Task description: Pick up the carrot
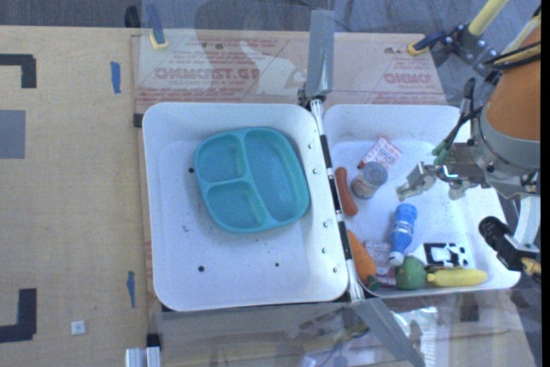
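Orange carrot (360,256) lies at the right bin's (430,120) near-left corner, against the left wall, beside a green toy (412,272) and a banana (458,277). Hand (430,176) hovers released, gripping nothing, above the bin's middle, near a blue bottle (401,227). Teal plate (252,179) sits in the left bin (223,284).

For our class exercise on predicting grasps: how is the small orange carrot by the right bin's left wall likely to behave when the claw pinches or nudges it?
The small orange tapered carrot looks like rigid toy plastic, so probably stiff and light. Its rounded, smooth body may slip or roll. Lying close along the white bin's wall, it likely leaves little finger room.
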`<state>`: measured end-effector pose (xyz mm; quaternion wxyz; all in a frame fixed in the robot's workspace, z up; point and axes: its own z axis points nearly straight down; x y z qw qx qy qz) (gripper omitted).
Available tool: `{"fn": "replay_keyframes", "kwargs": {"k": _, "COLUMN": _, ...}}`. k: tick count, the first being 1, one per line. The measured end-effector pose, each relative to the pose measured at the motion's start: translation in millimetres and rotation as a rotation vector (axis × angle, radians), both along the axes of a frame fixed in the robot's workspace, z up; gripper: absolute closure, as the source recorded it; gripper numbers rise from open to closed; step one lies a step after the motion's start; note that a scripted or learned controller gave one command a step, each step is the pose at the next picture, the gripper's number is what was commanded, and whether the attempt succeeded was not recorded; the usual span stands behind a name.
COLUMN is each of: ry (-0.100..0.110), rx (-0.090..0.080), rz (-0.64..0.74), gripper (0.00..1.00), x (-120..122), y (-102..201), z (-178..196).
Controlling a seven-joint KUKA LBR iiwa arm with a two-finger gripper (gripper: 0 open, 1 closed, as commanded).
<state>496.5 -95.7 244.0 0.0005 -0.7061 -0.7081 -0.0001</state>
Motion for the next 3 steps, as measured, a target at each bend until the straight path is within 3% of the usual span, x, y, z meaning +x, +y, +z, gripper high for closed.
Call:
{"fn": "replay_keyframes", "kwargs": {"k": 1, "ry": 0.000, "rx": 0.000, "rz": 0.091, "gripper": 0.00, "x": 21, "y": 68, "z": -60}}
{"fn": "replay_keyframes", "kwargs": {"k": 2, "ry": -0.002, "rx": -0.001, "rz": -0.065, "gripper": 0.00, "x": 3, "y": 75, "z": -18}}
{"fn": "replay_keyframes", "kwargs": {"k": 3, "ry": -0.001, "rx": 0.000, "rz": 0.614, "gripper": 0.00, "x": -17, "y": 137, "z": -48}}
